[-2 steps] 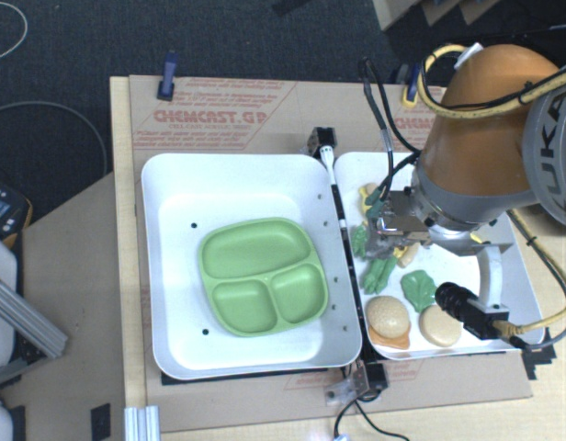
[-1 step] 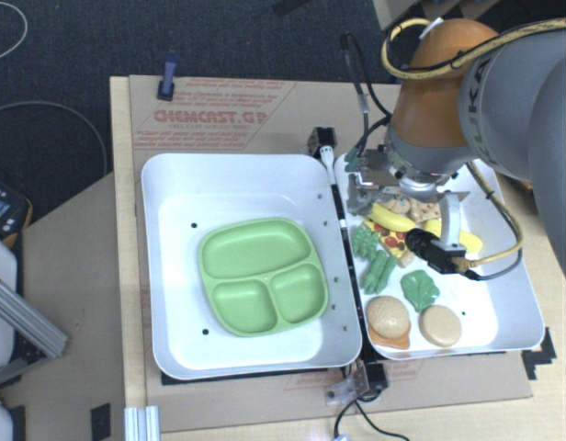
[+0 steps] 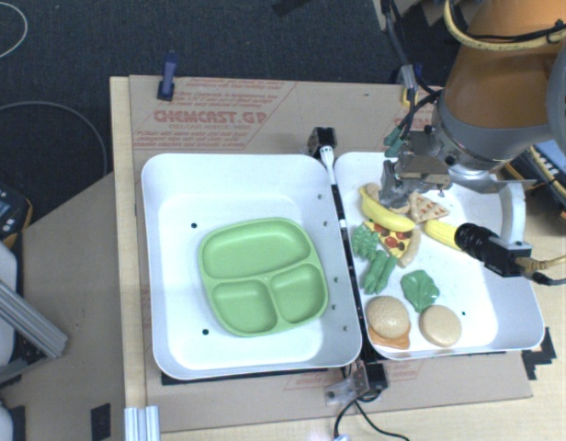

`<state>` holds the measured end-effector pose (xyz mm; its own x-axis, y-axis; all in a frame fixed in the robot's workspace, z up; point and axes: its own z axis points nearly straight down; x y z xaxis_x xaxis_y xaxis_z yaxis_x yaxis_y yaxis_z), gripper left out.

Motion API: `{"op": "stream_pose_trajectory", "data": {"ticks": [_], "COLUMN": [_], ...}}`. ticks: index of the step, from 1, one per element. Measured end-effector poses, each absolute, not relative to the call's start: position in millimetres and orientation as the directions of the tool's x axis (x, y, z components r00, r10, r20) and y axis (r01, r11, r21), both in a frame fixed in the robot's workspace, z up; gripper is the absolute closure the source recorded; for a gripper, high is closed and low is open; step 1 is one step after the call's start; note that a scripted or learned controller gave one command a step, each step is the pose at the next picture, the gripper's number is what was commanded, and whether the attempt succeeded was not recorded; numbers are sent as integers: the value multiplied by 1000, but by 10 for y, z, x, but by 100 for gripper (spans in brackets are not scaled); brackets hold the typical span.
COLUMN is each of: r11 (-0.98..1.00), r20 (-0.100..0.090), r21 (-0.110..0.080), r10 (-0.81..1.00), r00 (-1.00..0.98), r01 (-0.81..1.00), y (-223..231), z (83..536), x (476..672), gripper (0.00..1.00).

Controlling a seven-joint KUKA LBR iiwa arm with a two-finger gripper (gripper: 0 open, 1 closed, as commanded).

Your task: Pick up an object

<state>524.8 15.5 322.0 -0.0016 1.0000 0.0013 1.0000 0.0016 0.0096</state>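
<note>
Seemingly the reach-in step: the jaws (image 3: 394,191) hang over the banana (image 3: 386,211) at the right bin's (image 3: 517,324) twelve o'clock — spread or pinched, I cannot tell. Next comes a clean close and straight lift. Pizza (image 3: 428,209) crowds at three o'clock; the divider lies near at nine — little room.

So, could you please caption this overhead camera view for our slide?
Gripper poised over banana among toy food in right bin; green tray in left bin.
</note>
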Motion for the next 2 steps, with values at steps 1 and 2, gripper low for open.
{"op": "stream_pose_trajectory", "data": {"ticks": [1, 2], "r11": [4, 5], "r20": [0, 1], "r21": [6, -4], "r10": [1000, 1000], "r00": [-4, -5], "r01": [1000, 1000], "y": [508, 1012], "z": [4042, 3872], "x": [5024, 4781], "gripper": [100, 100]}}
